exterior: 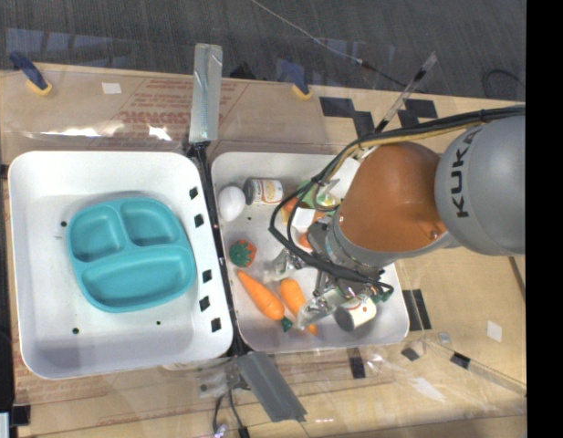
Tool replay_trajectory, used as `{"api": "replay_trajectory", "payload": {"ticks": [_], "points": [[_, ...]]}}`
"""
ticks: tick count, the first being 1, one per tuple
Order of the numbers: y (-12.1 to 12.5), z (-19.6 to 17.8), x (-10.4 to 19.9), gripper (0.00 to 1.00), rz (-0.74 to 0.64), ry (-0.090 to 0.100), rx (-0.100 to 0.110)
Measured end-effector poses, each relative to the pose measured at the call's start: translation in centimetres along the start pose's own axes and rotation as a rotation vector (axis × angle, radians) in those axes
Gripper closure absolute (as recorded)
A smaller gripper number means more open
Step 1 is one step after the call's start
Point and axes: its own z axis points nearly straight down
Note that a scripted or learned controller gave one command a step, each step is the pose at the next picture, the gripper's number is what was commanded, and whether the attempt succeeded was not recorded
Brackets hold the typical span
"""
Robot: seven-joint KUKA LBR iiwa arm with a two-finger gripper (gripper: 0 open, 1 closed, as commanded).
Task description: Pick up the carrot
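Now the tool (310,307) hovers low in the right bin (390,328), whether clenched or released I cannot tell, just beside two carrots (263,297) near the front wall, so it should centre squarely over one

Black capital letters "KU" are legible on the grey arm link (486,185), running vertically along its housing; any further letters are cut off at the edge. Red printed lettering appears on the cardboard sheet (158,108) behind the bins, seen upside down and too blurred to read. No other markings are legible.
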Motion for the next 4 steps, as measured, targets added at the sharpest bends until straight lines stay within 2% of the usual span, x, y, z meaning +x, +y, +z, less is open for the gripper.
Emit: {"api": "replay_trajectory", "payload": {"ticks": [1,2,3,4], "points": [[2.1,3.2,-1.2,0.00,-0.079,-0.024,0.015],[2.4,2.8,-1.0,1.00,-0.088,-0.012,0.008],[-1.3,-7.6,-0.6,1.00,0.101,-0.011,0.010],[-1.2,-8.5,-0.8,1.00,0.097,-0.011,0.009]]}}
